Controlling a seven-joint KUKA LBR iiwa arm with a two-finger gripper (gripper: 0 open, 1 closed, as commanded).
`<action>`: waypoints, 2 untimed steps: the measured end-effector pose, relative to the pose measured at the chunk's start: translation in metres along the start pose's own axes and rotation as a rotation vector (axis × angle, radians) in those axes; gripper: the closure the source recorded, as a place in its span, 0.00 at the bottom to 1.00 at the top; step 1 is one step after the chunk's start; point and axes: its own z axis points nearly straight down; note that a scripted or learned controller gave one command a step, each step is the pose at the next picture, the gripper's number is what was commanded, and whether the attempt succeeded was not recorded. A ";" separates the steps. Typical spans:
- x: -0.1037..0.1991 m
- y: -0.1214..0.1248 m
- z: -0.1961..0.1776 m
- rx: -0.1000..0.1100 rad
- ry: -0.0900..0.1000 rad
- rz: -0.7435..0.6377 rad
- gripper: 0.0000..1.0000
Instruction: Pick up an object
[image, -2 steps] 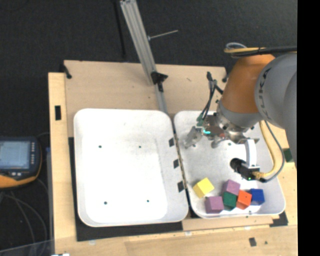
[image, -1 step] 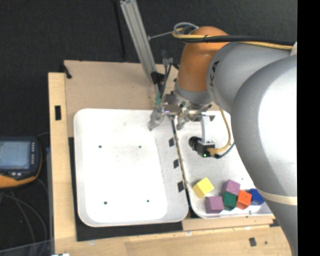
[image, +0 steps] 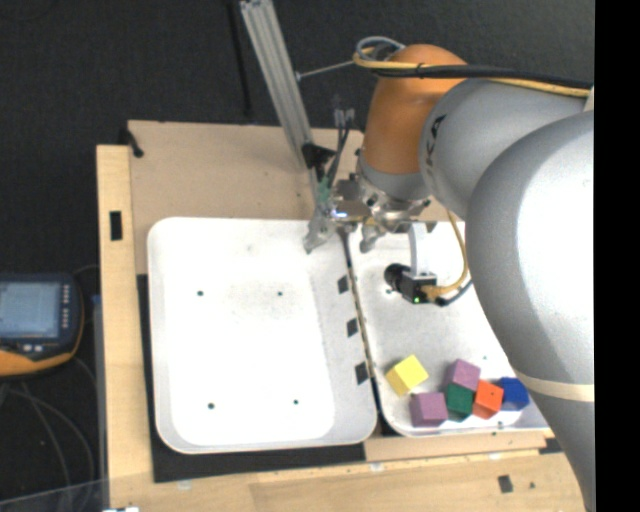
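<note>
Right bin (image: 440, 432) holds yellow block (image: 407, 375), corner toward gripper (image: 343, 238).

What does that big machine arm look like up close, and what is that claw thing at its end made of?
The arm is bulky, rounded and smooth grey, with an orange band above the wrist. A thin cable loops over the band, and a yellowish one curves down beside the wrist. The claw is small, grey and metallic, with a black part carrying a green light beside it.
</note>
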 end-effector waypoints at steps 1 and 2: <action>0.000 0.000 0.000 0.002 -0.002 -0.002 0.00; 0.000 -0.001 0.000 0.002 -0.002 -0.005 0.00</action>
